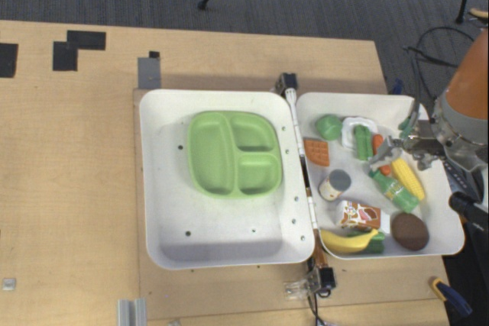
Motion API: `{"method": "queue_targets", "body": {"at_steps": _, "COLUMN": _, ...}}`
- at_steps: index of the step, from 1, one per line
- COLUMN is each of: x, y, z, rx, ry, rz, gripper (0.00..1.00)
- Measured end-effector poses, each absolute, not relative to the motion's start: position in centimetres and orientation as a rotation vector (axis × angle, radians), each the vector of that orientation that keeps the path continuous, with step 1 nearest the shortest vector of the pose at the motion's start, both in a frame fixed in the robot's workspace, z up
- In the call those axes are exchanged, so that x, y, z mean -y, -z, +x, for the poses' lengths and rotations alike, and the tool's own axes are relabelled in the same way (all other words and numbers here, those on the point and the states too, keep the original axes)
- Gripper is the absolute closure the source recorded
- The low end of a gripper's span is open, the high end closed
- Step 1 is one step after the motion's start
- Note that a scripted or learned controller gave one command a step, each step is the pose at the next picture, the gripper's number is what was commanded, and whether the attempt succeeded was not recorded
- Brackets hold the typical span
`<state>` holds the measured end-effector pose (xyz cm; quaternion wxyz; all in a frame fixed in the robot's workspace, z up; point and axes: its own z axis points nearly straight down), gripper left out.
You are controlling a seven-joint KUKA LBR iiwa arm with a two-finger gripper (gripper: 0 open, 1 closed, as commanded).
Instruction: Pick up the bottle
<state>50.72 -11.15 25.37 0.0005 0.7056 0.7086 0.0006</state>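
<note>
The bottle [397,192] is small, green and clear with an orange-red cap, and it lies on its side in the right bin [451,240], toward that bin's right side. A yellow corn cob [407,178] rests against it. My gripper [388,153] hangs low over the right bin, just above and up-left of the bottle's cap end. The arm's orange band [470,84] rises at the right edge. Nothing shows as lifted from the bin.
The right bin is crowded: a green pepper [328,126], an orange cracker [317,152], a grey can [336,182], a juice box [359,215], a banana [350,242] and a brown kiwi [409,230]. The left bin [164,240] bears a green divided plate [233,154].
</note>
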Motion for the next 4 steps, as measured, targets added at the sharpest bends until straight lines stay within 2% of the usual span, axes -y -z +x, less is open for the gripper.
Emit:
{"method": "queue_targets", "body": {"at_steps": 1, "x": 15.4, "y": -17.1, "z": 51.5, "rx": -2.032, "ry": 0.0, "rz": 2.396, "gripper": 0.0}}
{"method": "queue_targets", "body": {"at_steps": 2, "x": 15.4, "y": -10.8, "z": 52.0, "rx": -1.676, "ry": -0.014, "rz": 2.64, "gripper": 0.0}}
{"method": "queue_targets", "body": {"at_steps": 3, "x": 15.5, "y": -11.9, "z": 52.1, "rx": -1.675, "ry": -0.012, "rz": 2.64, "gripper": 1.0}}
{"method": "queue_targets", "body": {"at_steps": 4, "x": 18.0, "y": -23.0, "z": 48.7, "rx": -1.356, "ry": -0.003, "rz": 2.832, "gripper": 1.0}}
